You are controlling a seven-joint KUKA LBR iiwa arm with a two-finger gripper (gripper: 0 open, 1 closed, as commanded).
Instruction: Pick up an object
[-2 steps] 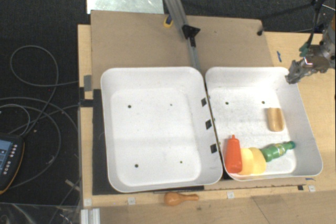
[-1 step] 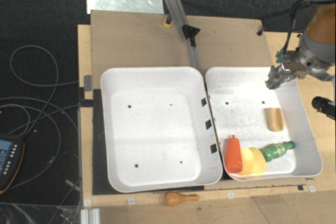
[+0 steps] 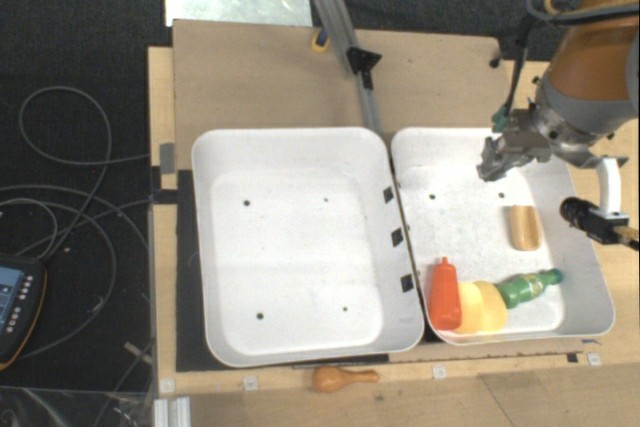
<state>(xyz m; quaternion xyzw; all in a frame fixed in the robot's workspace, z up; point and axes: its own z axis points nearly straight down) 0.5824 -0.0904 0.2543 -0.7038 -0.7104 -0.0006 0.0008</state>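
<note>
Clutter sat nearest me along the front wall of the right bin (image 3: 590, 320): a red bottle (image 3: 444, 293) touching a yellow piece (image 3: 485, 308), and a green bottle (image 3: 528, 288) lying on its side against that. An orange pear-shaped thing (image 3: 345, 377) lay outside on the desk (image 3: 440, 75), out of play. Further back a tan cylinder (image 3: 522, 227) lay alone, well apart from the walls, so I judged it the cleanest pick. Beyond it the jaws (image 3: 497, 163) hung over the bin's far half, holding nothing I could see; whether they were parted or closed I could not tell. To do it well I would have come nearer, squared across the cylinder's short width and dropped straight. The left bin (image 3: 215, 215) mattered little.
</note>
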